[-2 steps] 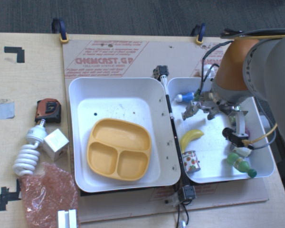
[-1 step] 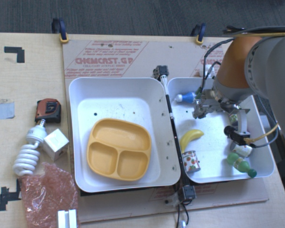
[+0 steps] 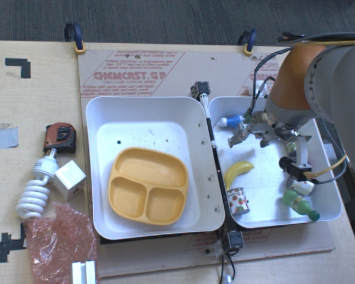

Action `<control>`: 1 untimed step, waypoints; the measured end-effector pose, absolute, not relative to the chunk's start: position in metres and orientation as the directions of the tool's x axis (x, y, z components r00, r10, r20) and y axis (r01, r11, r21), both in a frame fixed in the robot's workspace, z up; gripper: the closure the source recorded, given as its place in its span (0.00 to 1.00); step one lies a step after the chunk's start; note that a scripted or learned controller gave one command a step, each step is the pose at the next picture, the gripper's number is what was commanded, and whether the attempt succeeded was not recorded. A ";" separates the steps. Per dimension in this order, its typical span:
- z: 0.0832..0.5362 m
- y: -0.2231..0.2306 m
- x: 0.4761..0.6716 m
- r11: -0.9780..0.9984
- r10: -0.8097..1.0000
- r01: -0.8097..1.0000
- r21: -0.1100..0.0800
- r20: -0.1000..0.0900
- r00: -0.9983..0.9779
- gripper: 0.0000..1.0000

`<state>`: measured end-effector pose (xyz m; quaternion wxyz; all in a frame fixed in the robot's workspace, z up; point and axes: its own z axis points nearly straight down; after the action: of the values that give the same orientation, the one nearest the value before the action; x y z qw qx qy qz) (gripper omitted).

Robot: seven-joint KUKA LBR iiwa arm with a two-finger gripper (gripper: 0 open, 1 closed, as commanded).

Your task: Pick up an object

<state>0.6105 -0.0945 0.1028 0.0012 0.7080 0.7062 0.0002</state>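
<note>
camera view: brown board [image 3: 130, 73] bears both bins [image 3: 145, 114]; claw [image 3: 239, 136] state unclear.

A yellow banana [image 3: 238, 171] is lying in the right bin [image 3: 266, 219], curving up toward the right, near the bin's left wall. Just below it a small printed cup [image 3: 237, 202] with red spots is lying tipped on its side. A green bottle [image 3: 300, 205] (white cap end up-left) is resting near the bin's lower right corner. A blue-and-white object [image 3: 230, 122] is sitting near the upper left.
</note>
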 end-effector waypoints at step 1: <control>0.093 -0.101 0.561 -0.002 1.000 1.000 0.000 0.000 0.002 0.00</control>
<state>0.5606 -0.1006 0.0925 0.0003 0.7077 0.7066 0.0000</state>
